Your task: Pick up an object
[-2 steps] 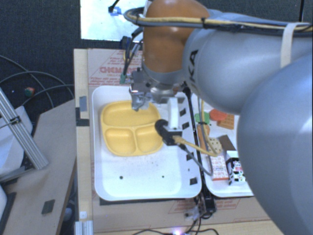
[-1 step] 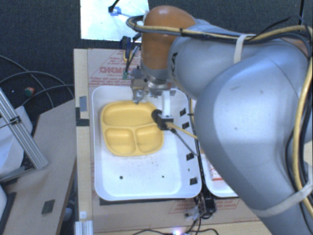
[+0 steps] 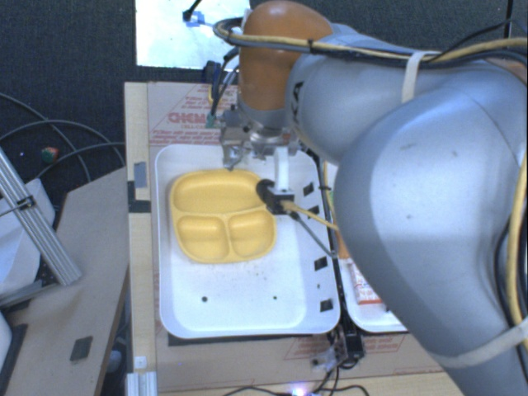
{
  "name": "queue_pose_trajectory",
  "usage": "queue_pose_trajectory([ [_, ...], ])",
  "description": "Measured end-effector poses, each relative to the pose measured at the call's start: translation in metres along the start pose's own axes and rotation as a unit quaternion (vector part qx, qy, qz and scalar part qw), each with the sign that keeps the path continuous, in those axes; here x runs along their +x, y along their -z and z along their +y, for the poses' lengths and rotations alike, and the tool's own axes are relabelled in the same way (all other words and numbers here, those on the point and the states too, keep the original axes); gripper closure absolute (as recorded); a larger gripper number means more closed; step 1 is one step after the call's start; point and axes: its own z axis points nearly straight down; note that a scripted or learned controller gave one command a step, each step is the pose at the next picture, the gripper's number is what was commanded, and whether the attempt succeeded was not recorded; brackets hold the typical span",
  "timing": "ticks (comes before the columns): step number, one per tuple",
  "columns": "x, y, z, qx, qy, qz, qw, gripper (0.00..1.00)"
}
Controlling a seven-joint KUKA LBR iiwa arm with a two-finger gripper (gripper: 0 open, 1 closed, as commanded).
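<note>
A yellow plate (image 3: 221,218) with three compartments lies in the far half of the left white bin (image 3: 239,304). My gripper (image 3: 234,155) hangs from the orange-banded wrist over the plate's far rim, near the bin's back wall. From this angle I cannot make out whether it touches the plate. Nothing shows held in it.
The grey arm (image 3: 412,163) covers most of the right bin (image 3: 375,318); a white item with red print (image 3: 361,287) shows at its left edge. The near half of the left bin is bare white floor with a few dark specks. Cardboard lies under both bins.
</note>
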Motion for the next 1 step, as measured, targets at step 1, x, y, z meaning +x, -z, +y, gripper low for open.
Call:
queue_pose_trajectory([
  [1,-0.0713,0.1131,-0.0218,-0.004,-0.005,-0.001,1.0000,1.00],
])
